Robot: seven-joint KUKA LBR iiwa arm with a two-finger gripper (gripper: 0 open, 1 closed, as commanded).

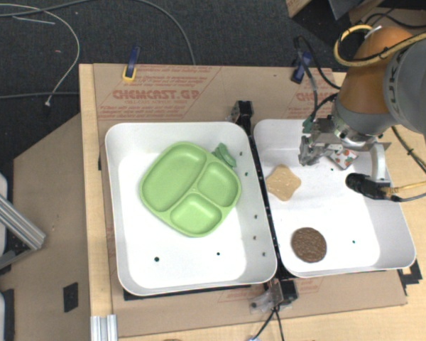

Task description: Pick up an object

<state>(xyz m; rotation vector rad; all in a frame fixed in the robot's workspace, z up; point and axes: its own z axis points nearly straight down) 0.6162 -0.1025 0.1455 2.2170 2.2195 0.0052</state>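
**Hand poised over the right bin, two small pieces within reach**

The hand (318, 150) hangs low over the far part of the right bin (390, 226); whether it is released or clenched cannot be told from this slant, and nothing shows between its parts.

The nearest candidate is a tan piece (282, 182), lying just beside the bin's left wall. It looks flat, light and probably soft, like toy bread; taking it across its narrow width seems best, though it may slide on the smooth floor. A brown disc (309, 244) lies nearer the front edge, well apart from the tan piece, thin and low, likely hard to get under.

The left bin (128, 190) holds a green tray (189, 188), rigid and wide, with a small green bit (226, 155) at its far corner.

Open floor surrounds the disc; the wall crowds the tan piece on one side.
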